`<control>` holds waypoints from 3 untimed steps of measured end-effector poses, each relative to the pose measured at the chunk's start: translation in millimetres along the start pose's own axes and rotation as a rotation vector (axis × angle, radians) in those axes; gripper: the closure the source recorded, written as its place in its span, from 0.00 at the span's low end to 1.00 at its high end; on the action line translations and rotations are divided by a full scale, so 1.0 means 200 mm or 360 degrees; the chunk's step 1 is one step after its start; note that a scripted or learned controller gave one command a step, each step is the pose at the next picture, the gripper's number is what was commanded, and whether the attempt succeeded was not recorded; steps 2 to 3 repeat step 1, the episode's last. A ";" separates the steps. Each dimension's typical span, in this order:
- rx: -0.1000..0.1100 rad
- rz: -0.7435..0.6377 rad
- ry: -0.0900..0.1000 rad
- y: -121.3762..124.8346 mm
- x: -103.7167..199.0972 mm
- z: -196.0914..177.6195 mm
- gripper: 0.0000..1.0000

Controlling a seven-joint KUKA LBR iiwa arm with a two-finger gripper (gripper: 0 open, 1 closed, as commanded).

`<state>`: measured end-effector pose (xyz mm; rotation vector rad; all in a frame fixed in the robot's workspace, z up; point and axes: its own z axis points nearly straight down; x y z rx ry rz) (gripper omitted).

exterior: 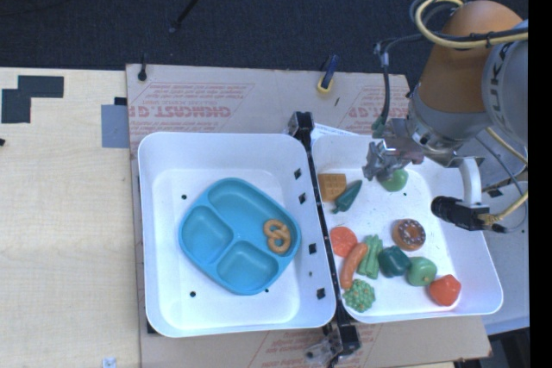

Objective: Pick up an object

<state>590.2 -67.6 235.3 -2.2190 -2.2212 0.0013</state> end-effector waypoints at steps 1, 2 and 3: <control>0.0000 0.0003 -0.0002 0.07 -0.04 0.05 1.00; 0.0000 0.0003 -0.0002 0.07 -0.04 0.05 1.00; 0.0000 0.0003 -0.0002 0.07 -0.04 0.05 1.00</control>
